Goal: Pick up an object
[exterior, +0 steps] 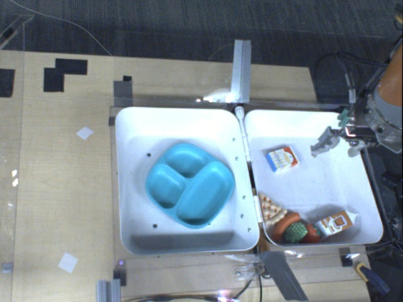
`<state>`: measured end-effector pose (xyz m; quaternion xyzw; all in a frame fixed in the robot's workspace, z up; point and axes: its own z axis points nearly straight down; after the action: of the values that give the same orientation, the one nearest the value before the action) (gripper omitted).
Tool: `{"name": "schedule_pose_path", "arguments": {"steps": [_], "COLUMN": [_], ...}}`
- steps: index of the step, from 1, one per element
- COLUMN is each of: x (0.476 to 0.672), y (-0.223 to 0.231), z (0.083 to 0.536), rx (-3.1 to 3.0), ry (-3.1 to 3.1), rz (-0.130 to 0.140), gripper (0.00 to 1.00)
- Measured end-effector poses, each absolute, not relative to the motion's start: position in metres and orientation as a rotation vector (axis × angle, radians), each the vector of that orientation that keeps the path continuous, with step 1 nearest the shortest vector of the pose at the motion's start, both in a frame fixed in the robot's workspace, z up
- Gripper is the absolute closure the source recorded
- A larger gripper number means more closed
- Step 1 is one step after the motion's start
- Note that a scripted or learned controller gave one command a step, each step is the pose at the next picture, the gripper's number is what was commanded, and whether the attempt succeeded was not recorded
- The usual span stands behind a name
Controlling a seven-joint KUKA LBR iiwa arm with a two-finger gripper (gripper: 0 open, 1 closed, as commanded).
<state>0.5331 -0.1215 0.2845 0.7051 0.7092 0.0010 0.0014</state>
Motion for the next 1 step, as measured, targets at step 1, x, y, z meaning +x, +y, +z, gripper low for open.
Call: {"name": "schedule_pose_path", "arguments": {"steps": [1], "x": [0.5783], "y": [-0.0997], "z": [0.1332], "rx": [2.238], "ry": [2.203], "rz": [0.002], "gripper": [0.0]}}
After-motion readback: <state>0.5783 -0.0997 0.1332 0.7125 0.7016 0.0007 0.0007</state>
